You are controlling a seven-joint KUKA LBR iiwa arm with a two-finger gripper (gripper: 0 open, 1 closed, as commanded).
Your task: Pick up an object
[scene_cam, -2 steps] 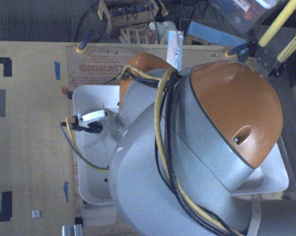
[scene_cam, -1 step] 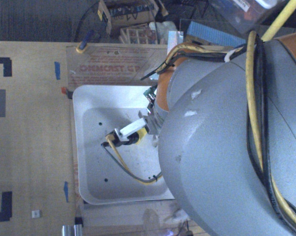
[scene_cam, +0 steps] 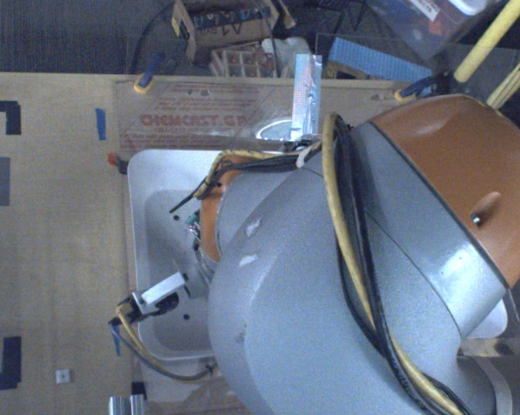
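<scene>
Grey arm low over the white bin, covering its contents; state of fingers impossible to tell.

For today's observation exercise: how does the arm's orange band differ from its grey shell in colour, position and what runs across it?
The orange band is orange, the grey shell pale grey. The orange band sits toward the upper right, the grey shell lower and nearer the white bin. Yellow and black cables run over the grey shell, while the orange band is bare. Both are smooth, rounded and glossy.
</scene>
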